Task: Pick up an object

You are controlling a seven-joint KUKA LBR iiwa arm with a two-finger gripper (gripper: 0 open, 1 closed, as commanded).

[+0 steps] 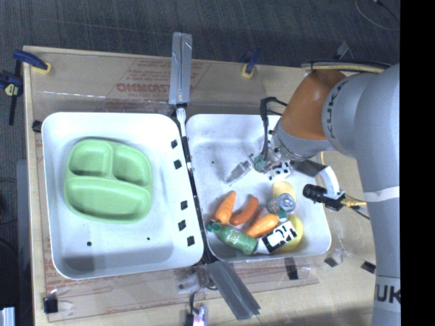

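The gripper (239, 171) hangs low inside the right bin (204, 138), its grey fingers pointing toward that bin's bare upper left; how far apart they stand cannot be told, and nothing shows between them. Just below and in front of it lie three orange carrots (225, 207), one green bottle (234, 237), one yellow bottle (283, 194) with a metal cap, and one black-and-white tag (280, 236). Farther left, the left bin (54, 243) holds one green divided tray (109, 180).
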